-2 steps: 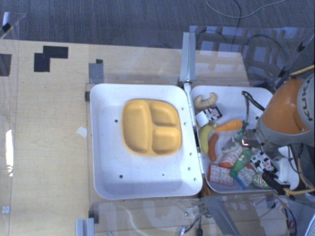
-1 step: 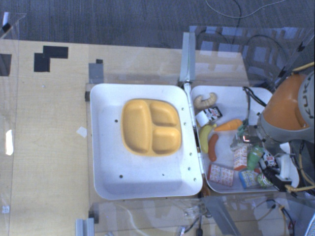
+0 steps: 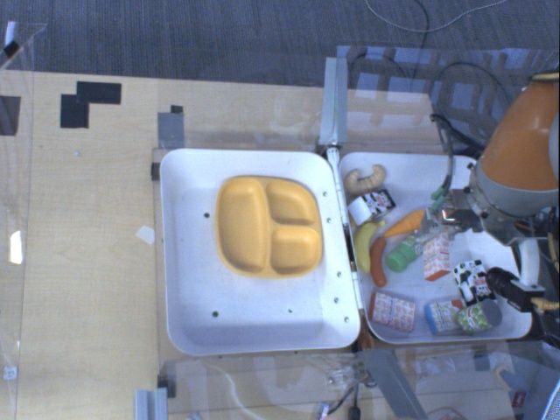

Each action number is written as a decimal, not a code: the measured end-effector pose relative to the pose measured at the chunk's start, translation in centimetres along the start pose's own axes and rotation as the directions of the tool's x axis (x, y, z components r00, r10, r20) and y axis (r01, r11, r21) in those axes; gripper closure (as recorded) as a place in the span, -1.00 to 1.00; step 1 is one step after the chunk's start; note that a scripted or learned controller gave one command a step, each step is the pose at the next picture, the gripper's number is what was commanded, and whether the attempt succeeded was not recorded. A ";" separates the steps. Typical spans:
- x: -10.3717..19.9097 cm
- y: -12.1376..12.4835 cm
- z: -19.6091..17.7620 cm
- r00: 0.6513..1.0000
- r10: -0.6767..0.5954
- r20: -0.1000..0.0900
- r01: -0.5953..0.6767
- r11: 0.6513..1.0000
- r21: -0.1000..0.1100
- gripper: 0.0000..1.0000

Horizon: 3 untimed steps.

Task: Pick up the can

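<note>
Camera view: the small blue-and-green labelled can (image 3: pixel 457 317) lies on its side at the near edge of the right white bin (image 3: pixel 411 169), just beside a pink patterned box (image 3: pixel 393 311) and near a black-and-white cow-print carton (image 3: pixel 472 279). The tool (image 3: pixel 451 214) hangs over the bin's middle, above a green bottle (image 3: pixel 403 255); whether it is open I cannot tell. The can looks stiff, light and smooth, likely to roll, so gripping across its round body seems best.
</note>
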<state>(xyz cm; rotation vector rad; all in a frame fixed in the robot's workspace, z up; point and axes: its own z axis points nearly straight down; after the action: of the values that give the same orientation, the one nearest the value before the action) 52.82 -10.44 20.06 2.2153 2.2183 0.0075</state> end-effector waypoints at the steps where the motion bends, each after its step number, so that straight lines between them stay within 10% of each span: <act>1: -2.1 4.6 -20.4 0.998 -0.055 0.001 0.055 0.998 0.000 1.00; 2: 1.5 3.5 -21.4 0.977 -0.215 0.000 0.215 0.977 0.001 1.00; 3: 3.5 7.0 -7.7 0.989 -0.149 -0.002 0.149 0.989 0.004 1.00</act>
<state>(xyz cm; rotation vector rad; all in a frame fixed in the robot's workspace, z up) 59.71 -6.94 27.81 2.0460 2.3804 0.0034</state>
